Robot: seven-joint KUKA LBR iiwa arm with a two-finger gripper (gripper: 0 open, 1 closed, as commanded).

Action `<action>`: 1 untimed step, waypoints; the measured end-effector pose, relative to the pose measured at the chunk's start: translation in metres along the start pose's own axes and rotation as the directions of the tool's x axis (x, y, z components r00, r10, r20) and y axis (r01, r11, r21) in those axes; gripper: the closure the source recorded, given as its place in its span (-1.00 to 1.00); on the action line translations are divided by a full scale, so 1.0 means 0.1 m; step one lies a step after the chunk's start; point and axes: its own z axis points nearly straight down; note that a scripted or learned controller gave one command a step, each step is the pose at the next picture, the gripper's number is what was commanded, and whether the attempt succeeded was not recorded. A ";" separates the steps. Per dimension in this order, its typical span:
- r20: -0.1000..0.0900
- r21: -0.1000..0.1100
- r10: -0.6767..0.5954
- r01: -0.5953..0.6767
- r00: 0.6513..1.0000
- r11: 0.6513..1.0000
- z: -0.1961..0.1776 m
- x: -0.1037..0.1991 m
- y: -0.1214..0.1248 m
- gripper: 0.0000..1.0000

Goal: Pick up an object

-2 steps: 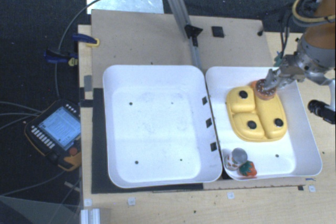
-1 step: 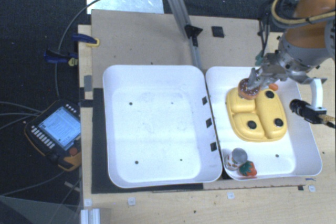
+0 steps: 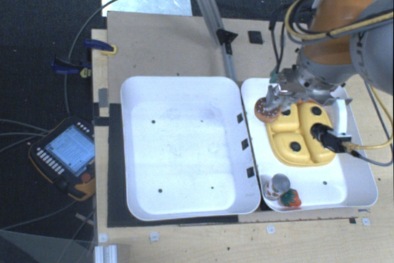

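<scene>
In the right bin (image 3: 357, 185) my gripper (image 3: 273, 100) hangs low over the bin's upper left corner, directly above a small round brown and pink disc (image 3: 265, 111). The disc lies beside the gripper's tip, and whether they touch is unclear. Right of the disc, a large yellow moulded piece (image 3: 300, 140) with dark holes fills the bin's middle, partly under the wrist. At the bin's near left corner sit a small grey cylinder (image 3: 280, 182) and an orange and green toy (image 3: 290, 197).
The left bin (image 3: 178, 145) stands beside the right one, and their rims meet at a line of black clips (image 3: 245, 143). A slanted metal pole (image 3: 209, 6) crosses the bench behind the bins. A teach pendant (image 3: 66, 154) lies off the bench at left.
</scene>
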 end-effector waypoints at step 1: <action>0.000 0.001 0.001 -0.001 1.000 1.000 0.03 0.45 -0.07 1.00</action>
